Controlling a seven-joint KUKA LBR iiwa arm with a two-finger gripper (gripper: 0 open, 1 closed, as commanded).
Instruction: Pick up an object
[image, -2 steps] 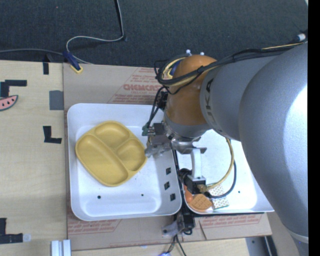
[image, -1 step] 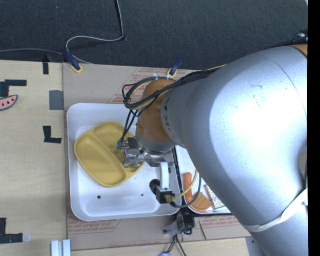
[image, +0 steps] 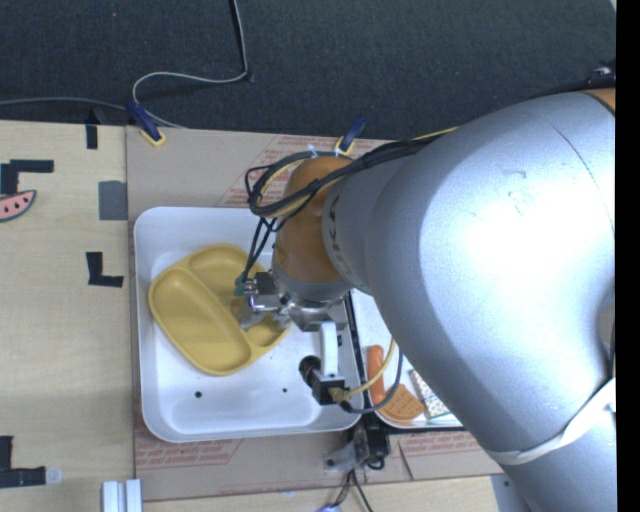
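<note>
Two yellow shallow dishes (image: 200, 315) lie overlapping in the left part of the left white bin (image: 215, 410). My gripper (image: 256, 298) is low over the right edge of these dishes, where the two overlap; it seems to touch them. The grey arm and its orange band (image: 305, 225) come in from the right and hide the gripper's upper part. I see nothing lifted off the bin floor.
The arm covers most of the right bin; an orange carrot-like piece (image: 375, 365), an orange rounded item (image: 400, 405) and a printed card (image: 432, 398) peek out below it. Black cables (image: 265, 215) loop near the wrist. A thin cable (image: 190, 80) and clips lie on the bench behind.
</note>
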